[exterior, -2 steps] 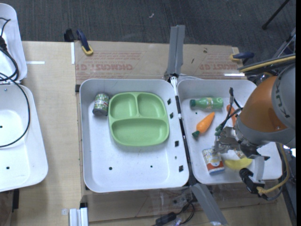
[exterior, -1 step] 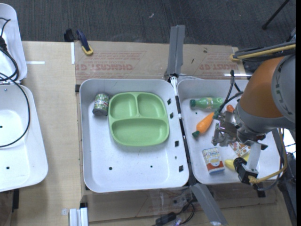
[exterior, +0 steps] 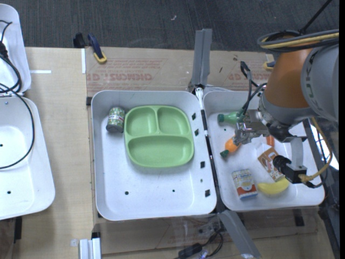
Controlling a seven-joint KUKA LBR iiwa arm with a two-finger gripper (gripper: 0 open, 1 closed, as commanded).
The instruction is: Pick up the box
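Box point(exterior: 244, 183): we find it in the right bin point(exterior: 310, 199), near the front wall, standing just left of a banana point(exterior: 273, 187). Also in that bin we list a carrot point(exterior: 229, 147), a green bottle point(exterior: 230, 117) toward the back, and a brown packet point(exterior: 269, 161) beside the banana. The gripper point(exterior: 245, 129) hangs over the carrot and bottle, apart from the box; we cannot tell how its fingers stand. In the left bin point(exterior: 108, 198) we log a green divided plate point(exterior: 159, 135) and a small can point(exterior: 115, 119) just left of it.
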